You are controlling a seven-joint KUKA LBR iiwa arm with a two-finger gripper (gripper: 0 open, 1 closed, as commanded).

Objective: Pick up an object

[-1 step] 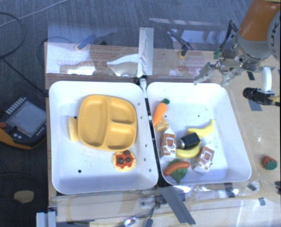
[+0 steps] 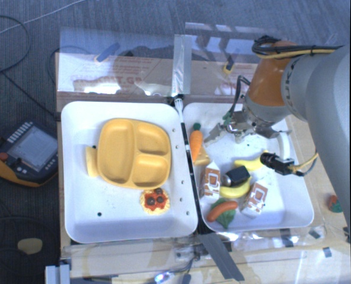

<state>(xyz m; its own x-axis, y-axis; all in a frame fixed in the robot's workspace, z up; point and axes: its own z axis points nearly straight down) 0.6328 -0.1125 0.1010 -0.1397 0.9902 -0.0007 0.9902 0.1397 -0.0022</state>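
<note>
My gripper (image 2: 237, 126) hangs over the back of the right bin (image 2: 293, 215), above its bare floor and a little right of an orange toy carrot (image 2: 195, 144). Toward the front of that bin lie a yellow banana (image 2: 237, 189) with a black object (image 2: 237, 175) on top of it, two small brown-and-white boxes (image 2: 210, 182) (image 2: 255, 197), a red sausage (image 2: 222, 207) and a green leafy piece (image 2: 227, 218). Nothing is visible in the gripper.
The left bin (image 2: 75, 218) holds a yellow divided tray (image 2: 134, 152) and a small toy pizza (image 2: 154, 200). A black plug on a yellow cable (image 2: 277, 161) hangs beside the arm. A control pendant (image 2: 28, 152) lies on the floor at far left.
</note>
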